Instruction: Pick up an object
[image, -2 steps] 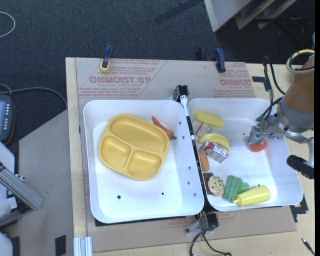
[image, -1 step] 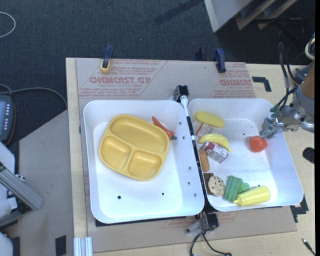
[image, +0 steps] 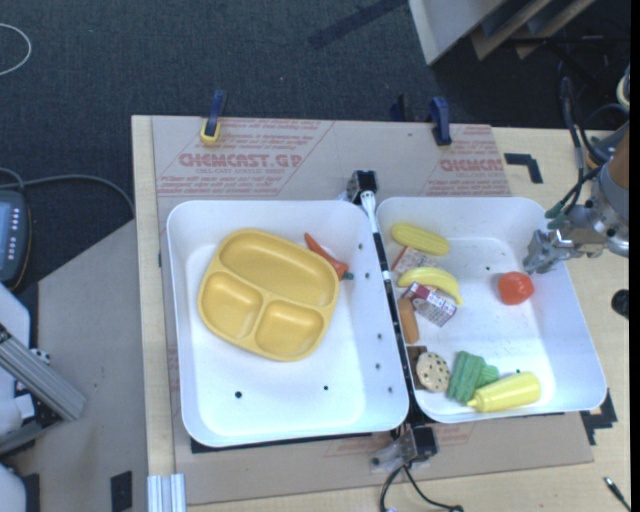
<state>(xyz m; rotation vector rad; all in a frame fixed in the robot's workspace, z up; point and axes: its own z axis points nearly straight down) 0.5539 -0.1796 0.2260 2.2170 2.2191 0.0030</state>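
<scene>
The right bin holds a red tomato, two yellow banana-like pieces, a small printed packet, a brown sausage, a cookie, a green vegetable and a yellow corn-like piece. My gripper hangs over the right bin's far right corner, just up and right of the tomato and apart from it. Nothing shows in its grasp.
The left bin carries a yellow divided plate with an orange carrot at its upper right rim. A black divider strip runs between the bins. Blue clamps and a yellow-tipped clamp stand at the board's back edge.
</scene>
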